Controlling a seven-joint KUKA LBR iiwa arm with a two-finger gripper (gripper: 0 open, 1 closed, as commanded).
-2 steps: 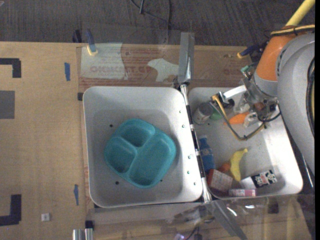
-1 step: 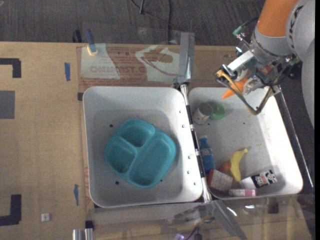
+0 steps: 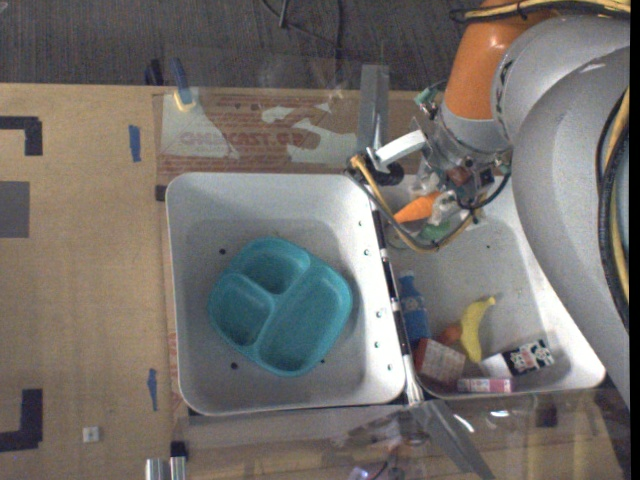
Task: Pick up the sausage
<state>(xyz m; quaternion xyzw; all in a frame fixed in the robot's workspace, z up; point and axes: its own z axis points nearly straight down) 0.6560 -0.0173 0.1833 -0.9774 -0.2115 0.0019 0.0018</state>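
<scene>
Grey arm with orange band (image 3: 487,43) reaches in from the right, wrist over the upper left corner of the right bin (image 3: 520,268). The claw (image 3: 432,208) hangs low there, amid cables and a white bracket; an orange, elongated item (image 3: 413,209), possibly the sausage, sits at its tip, apparently between the fingers, though clutter hides the contact, so cannot tell whether the claw is spread or pressed together. Right bin contents gathered along its near edge: a blue bottle-like thing (image 3: 410,303) against the left wall, a yellow banana-shaped piece (image 3: 474,326) lying slantwise mid-floor, a small orange-red piece (image 3: 451,334) just beside it, a brownish packet (image 3: 437,362) in the near left corner, a pinkish flat stick (image 3: 484,384) along the front wall, and a small black-and-white carton (image 3: 527,357) to the right. Left bin (image 3: 200,218) holds a teal divided plate (image 3: 281,305), three compartments, set at a tilt near the middle of the floor. Bins touch along a shared metal divider. Brown worktop (image 3: 80,268) carries black corner marks and blue tape bits on the left.
</scene>
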